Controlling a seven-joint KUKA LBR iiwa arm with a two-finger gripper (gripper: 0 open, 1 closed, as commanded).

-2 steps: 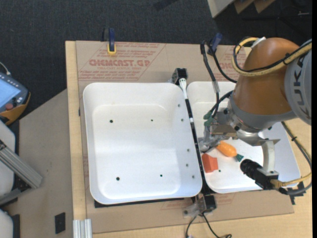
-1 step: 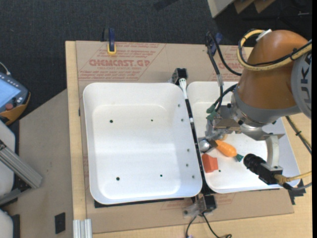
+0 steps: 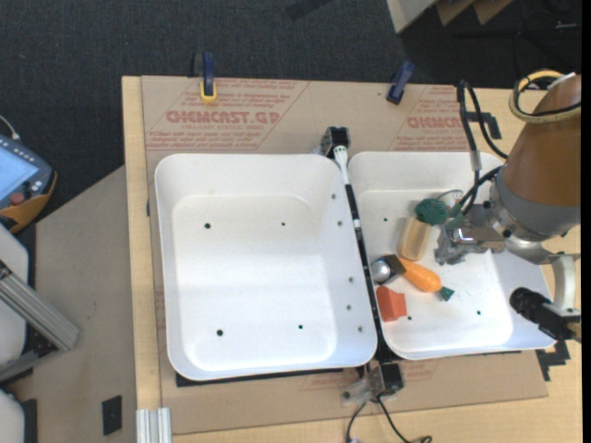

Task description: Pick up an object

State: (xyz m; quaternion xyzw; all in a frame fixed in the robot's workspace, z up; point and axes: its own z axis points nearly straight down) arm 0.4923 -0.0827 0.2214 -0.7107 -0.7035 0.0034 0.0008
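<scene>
Two bins: white, side by side on counter (image 3: 277, 109).
Right bin (image 3: 480, 335): carrot (image 3: 424, 278), red block (image 3: 393, 305), tan cylinder (image 3: 415, 238), green piece (image 3: 430, 211).
Gripper (image 3: 452, 245): just beside tan cylinder; jaws state cannot tell.

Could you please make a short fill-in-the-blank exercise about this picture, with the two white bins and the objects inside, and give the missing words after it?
1. The toy carrot lies in the ____ bin.
2. The colour of the small block near the carrot is ____.
3. The gripper hangs over the ____ bin.
4. The arm reaches in from the ____ side of the view.

Missing words: right; red; right; right
</scene>
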